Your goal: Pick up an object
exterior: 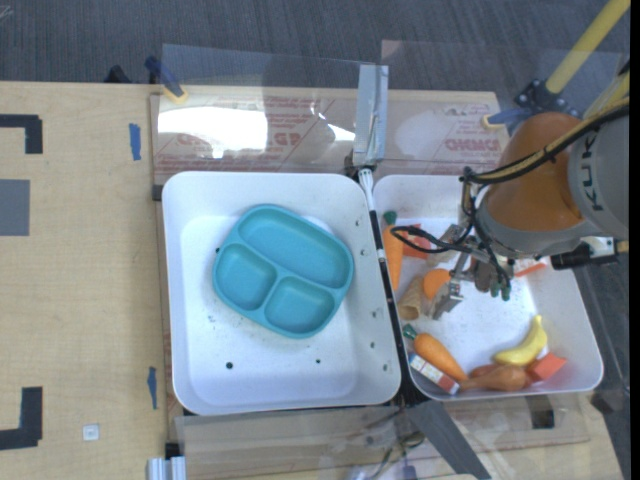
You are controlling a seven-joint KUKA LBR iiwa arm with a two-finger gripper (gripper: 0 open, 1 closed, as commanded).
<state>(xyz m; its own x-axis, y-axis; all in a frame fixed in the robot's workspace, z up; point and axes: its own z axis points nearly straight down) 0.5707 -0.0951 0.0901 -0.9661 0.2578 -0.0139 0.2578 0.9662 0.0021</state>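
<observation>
in the camera view, two shallow white bins are seen side by side on the desk (80, 268). the left bin (190, 368) holds a blue divided plate (284, 270), lying flat near the bin's middle, with three compartments facing up.

the right bin (578, 328) holds the loose objects. an orange carrot (438, 357) is seen near the bin's front, lying at a slant, and a small white and red piece lies just beside its lower end. a yellow banana (527, 345) is placed toward the front right, with a brown-orange piece (498, 376) and a small red-orange block (549, 367) just beside it. a long orange piece (393, 256) lies along the bin's left wall, and a round orange piece (436, 284) is seen near it.

the arm (540, 183) is reached in from the right, its orange band above the right bin. the hand (462, 290) is lowered over the middle of the right bin, just beside the round orange piece. whether the hand is open or closed cannot be told, as its tips are small and blurred; nothing can be made out as gripped.
</observation>
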